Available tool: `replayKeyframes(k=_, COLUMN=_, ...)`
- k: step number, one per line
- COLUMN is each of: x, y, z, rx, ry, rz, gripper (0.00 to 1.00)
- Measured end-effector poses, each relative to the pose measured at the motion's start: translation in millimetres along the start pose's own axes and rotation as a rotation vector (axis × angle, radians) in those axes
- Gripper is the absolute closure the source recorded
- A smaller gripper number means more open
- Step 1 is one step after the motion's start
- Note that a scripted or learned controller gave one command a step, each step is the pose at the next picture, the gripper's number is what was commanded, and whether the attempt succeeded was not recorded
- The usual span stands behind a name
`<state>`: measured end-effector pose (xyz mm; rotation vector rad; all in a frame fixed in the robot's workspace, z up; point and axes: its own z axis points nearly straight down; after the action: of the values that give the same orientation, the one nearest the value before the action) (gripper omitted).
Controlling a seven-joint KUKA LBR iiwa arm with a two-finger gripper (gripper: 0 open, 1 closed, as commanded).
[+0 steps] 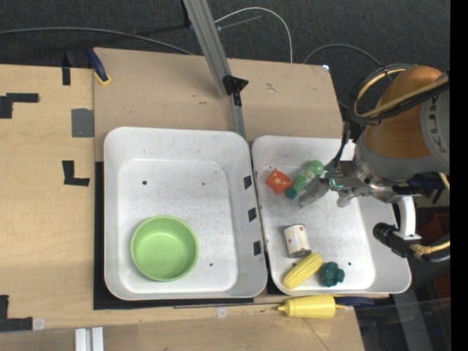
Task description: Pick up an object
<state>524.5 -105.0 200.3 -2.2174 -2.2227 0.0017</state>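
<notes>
- Far left, a green bowl (164, 248) sits in the left bin (124, 148).
- Over in the right bin (380, 265): an orange toy (277, 181), then a green object (309, 172) right by the jaws (311, 194).
- Jaws — released or clenched, I cannot tell.
- Lower down: white can (295, 240), yellow corn (302, 270), dark green lump (332, 273).

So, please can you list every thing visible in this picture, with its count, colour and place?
bins: 2, white, side by side on the bench
bowl: 1, green, left bin, front
orange object: 1, right bin, back
green object: 1, right bin, at the claw
small can: 1, white, right bin, middle
corn: 1, yellow, right bin, front
teal object: 1, beside the corn
yellow bottle: 1, on the bench before the right bin
claw: 1, grey, over the right bin
</notes>
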Motion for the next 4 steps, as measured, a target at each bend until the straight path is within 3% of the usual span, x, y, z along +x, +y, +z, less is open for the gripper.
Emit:
replayKeyframes(k=1, x=-0.2, y=0.0, z=-0.1, rx=0.0, ry=0.0, rz=0.0, gripper=0.0)
replayKeyframes(k=2, x=-0.8, y=-6.9, z=63.1, rx=0.007, ry=0.0, rz=0.002, gripper=0.0)
replayKeyframes(k=3, x=-1.0, y=-6.5, z=111.6, rx=-0.002, ry=-0.002, rz=0.002, gripper=0.0)
replayKeyframes(k=4, x=-0.1, y=-6.8, z=101.1, rx=0.0, ry=0.0, rz=0.001, gripper=1.0)
